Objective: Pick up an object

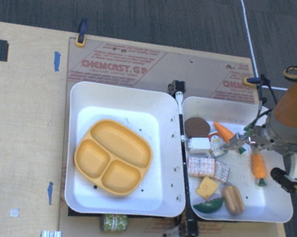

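My gripper reaches in from the right and hangs low over the upper middle of the right bin. Just to its left lie an orange carrot and a white block, with a small pale item right under its tip. A brown round piece sits at the bin's upper left. A second carrot lies below the wrist. Toward the front are two patterned packets, a yellow cheese wedge, a bread roll and a green vegetable.
The left bin holds a yellow divided plate. A black divider runs between the bins. A green can lies on the bench in front of the left bin. The orange-banded arm covers the right bin's far corner.
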Robot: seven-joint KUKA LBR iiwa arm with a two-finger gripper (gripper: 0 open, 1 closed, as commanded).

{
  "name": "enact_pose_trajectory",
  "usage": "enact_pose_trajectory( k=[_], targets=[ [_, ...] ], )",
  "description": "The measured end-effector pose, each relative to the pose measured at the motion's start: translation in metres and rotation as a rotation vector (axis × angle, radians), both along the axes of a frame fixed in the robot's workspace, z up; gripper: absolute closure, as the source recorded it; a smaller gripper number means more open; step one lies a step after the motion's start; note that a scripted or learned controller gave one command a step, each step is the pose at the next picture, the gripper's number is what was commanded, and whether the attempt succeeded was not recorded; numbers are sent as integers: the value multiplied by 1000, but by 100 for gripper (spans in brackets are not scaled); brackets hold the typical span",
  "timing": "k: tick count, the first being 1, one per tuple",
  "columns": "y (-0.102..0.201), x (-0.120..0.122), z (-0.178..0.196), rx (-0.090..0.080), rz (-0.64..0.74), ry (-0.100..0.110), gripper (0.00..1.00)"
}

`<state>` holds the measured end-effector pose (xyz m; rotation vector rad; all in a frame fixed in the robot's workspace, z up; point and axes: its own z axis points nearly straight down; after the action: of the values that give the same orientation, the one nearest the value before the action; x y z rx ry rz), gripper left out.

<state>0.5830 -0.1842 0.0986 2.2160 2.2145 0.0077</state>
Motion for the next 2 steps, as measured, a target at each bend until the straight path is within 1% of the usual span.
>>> enact_pose_trajectory(
  k=[1,2],
  targets=[
    [0,0,10,1,0,1,100],
    [64,-59,22,4,2,10,100]
  ],
)
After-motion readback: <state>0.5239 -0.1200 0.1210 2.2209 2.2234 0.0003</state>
